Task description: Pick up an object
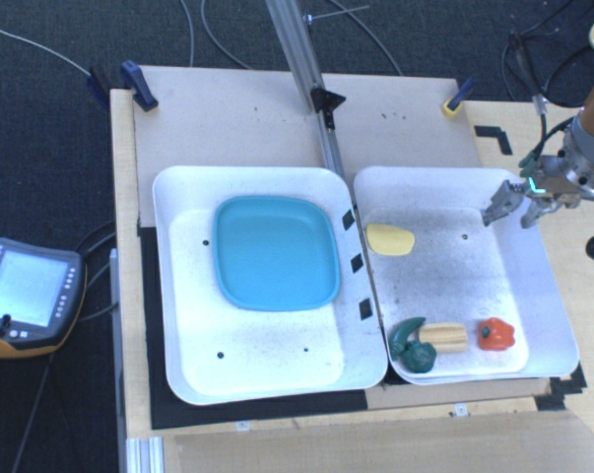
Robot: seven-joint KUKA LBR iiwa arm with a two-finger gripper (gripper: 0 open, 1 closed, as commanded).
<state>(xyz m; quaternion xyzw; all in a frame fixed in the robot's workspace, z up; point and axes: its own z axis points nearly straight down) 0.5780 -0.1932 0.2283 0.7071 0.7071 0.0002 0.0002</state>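
Hovering gripper [513, 208] over right bin [543, 264] top edge, fingers spread, holding nothing; yellow object [389, 239] lying leftward, nearest.

In the right bin [533, 264] lie four small things — a yellow lump [389, 239] near the top left corner, and along the bottom edge a dark green piece [413, 345], touching a tan block [444, 337] lying flat, then a red pepper [495, 334] just beside it.
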